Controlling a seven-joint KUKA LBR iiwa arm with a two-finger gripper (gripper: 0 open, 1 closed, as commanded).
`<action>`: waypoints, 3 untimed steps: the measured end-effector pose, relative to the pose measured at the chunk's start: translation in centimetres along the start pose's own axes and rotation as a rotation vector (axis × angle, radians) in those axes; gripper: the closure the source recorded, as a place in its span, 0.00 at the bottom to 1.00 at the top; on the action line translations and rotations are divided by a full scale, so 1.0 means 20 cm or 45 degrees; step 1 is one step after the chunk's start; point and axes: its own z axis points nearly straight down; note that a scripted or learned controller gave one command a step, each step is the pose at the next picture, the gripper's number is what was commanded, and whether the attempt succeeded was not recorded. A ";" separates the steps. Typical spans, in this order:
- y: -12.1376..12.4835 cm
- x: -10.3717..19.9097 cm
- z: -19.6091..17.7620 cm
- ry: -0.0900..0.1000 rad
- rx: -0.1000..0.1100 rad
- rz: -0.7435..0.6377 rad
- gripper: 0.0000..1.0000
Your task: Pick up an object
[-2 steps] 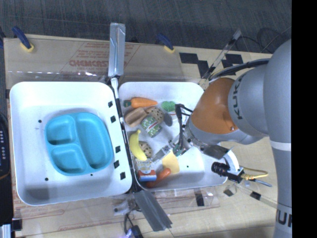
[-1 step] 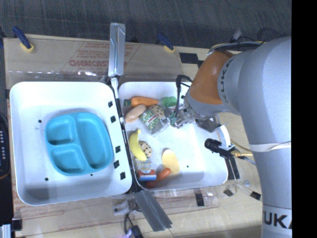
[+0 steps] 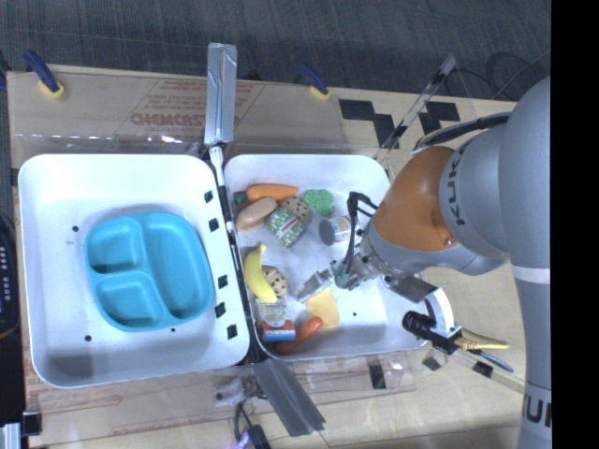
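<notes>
Low in the right bin [image 3: 309, 168], the end effector [image 3: 344, 277] is seen beside a yellow block [image 3: 323, 309]; its grip state cannot be told. Block is judged light, stiff, smooth; best taken across flat sides. Banana [image 3: 256, 274] lies near.

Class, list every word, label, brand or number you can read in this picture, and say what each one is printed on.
"KU": large dark letters on the grey arm, cut off beyond that.
Red print on the clear sheet behind the bins: too faint and blurred to read.
Label on the small green can in the right bin: too small to read.
No other legible text.
</notes>
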 end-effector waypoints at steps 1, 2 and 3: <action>0.01 0.00 -0.05 -0.002 -0.004 -0.004 1.00; 0.18 -0.32 0.00 -0.002 -0.003 0.385 1.00; 0.49 -0.43 -0.01 -0.001 -0.003 0.326 1.00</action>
